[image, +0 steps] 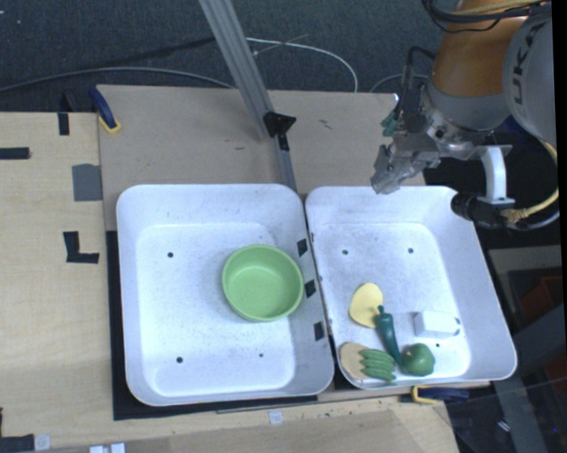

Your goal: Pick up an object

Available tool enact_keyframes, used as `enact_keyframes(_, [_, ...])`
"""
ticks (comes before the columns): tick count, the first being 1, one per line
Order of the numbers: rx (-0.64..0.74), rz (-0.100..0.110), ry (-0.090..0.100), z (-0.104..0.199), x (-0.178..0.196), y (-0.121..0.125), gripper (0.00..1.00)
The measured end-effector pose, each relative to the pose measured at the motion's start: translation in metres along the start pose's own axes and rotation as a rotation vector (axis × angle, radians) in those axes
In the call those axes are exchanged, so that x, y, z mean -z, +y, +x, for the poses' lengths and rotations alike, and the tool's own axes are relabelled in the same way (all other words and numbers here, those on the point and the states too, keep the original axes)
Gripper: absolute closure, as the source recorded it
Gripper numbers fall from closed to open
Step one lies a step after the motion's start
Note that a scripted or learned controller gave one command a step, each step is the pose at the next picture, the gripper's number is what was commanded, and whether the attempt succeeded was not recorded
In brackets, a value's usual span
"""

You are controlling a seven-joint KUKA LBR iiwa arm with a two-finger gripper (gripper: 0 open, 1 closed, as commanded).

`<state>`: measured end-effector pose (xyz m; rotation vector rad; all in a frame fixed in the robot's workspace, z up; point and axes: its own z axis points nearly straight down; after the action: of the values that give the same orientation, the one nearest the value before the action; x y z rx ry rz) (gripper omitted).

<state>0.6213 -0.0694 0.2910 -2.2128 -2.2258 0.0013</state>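
Camera view, everything placed against the right bin [474, 288]. Two shallow white bins side by side: left bin [145, 274] touching its left wall. One green bowl [262, 283] upright in the left bin, toward the shared wall. In the right bin's near half, five small things, clustered: one yellow piece [366, 304] nearest the middle; one dark green long piece [387, 331] just below it, touching; one green ridged piece [376, 362] at the near left corner, lying on a tan disc [349, 357]; one round green piece [418, 359] beside it; one white block [436, 323] toward the right wall. One gripper [390, 176] above the far rim of the right bin, well apart from the cluster, nothing seen between it. Open or closed: cannot tell.
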Motion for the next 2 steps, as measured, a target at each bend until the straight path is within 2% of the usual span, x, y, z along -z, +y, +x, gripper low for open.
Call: enact_keyframes(2, [0.000,0.001,-0.001,0.099,-0.011,-0.049,1.00])
